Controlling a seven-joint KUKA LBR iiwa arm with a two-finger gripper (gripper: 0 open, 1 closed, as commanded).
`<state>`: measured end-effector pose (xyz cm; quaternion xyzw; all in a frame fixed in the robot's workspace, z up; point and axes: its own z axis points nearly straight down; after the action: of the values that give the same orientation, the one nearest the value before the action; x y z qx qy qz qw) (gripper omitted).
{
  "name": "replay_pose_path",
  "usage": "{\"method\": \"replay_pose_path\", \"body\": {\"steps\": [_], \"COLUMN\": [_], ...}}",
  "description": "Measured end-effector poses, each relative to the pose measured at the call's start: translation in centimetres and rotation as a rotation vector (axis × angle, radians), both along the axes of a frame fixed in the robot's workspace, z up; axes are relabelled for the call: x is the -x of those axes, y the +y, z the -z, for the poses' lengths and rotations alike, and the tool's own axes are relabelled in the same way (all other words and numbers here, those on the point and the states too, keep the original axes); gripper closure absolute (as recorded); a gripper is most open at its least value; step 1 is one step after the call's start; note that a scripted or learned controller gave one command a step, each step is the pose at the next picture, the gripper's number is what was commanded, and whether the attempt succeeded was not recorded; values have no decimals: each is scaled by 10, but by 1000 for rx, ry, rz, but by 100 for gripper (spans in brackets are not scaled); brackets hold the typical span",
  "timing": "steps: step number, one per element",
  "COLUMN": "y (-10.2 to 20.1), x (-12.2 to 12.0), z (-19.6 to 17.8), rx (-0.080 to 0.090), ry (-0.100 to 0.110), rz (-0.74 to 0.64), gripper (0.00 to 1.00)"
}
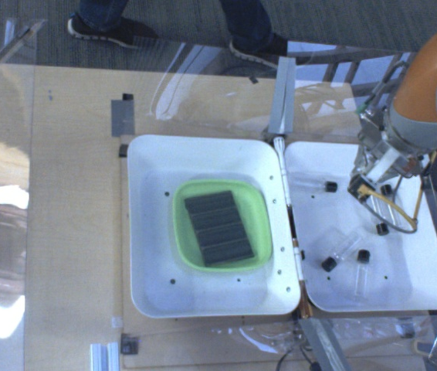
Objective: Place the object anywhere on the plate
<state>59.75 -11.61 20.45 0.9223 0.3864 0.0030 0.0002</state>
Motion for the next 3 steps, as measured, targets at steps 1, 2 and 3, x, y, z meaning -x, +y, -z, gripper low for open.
{"method": "replay_pose_path", "body": {"steps": [1,2,3], "y": [0,-49,-74], "x": [0,-35,1], "z": [0,-65,-89], "rx": [0,6,6], "ry": [0,-4,-3], "rz": [0,-144,-46], "gripper": [0,0,0]}}
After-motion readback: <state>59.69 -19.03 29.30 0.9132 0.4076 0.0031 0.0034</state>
